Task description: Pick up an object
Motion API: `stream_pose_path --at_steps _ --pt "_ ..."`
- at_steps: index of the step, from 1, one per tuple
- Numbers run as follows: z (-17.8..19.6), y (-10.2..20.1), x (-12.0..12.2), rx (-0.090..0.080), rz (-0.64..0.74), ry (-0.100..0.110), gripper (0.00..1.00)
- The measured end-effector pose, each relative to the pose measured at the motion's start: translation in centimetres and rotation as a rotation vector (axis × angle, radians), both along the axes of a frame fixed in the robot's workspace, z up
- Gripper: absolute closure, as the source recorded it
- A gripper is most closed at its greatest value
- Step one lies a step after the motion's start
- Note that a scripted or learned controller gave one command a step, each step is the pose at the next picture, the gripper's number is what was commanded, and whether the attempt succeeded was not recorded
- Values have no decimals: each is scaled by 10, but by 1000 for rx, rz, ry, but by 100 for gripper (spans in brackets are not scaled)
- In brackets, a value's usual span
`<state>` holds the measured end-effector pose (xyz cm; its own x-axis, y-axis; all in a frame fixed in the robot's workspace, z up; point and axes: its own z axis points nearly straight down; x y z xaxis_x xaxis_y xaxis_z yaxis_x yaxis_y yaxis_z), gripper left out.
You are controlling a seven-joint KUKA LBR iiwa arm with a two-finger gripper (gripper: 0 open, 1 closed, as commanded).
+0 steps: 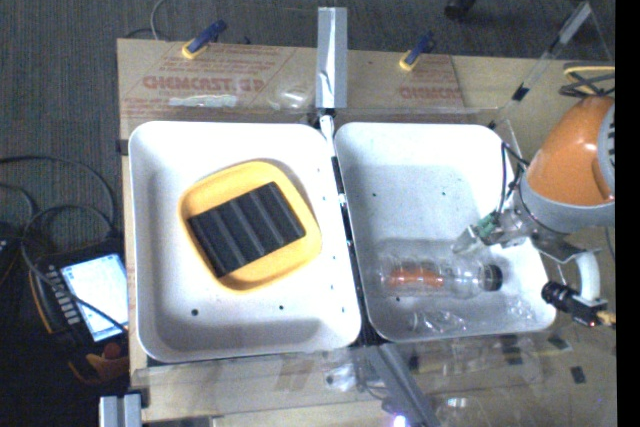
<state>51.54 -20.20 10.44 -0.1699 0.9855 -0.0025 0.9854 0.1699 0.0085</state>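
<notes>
A clear plastic bottle (440,277) with an orange label lies on its side near the six o'clock edge of the right bin (420,165). The end effector (492,233) hangs just beside it at two o'clock; how it stands cannot be told. A yellow tray (250,225) with a black ribbed insert sits in the left bin (160,155).
</notes>
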Motion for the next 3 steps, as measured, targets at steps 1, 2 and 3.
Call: stream_pose_path --at_steps 1,2,3 --pt "72 62 32 1 -21 8 100" --pt "69 70 16 3 -208 11 100" --pt "69 70 16 3 -208 11 0"
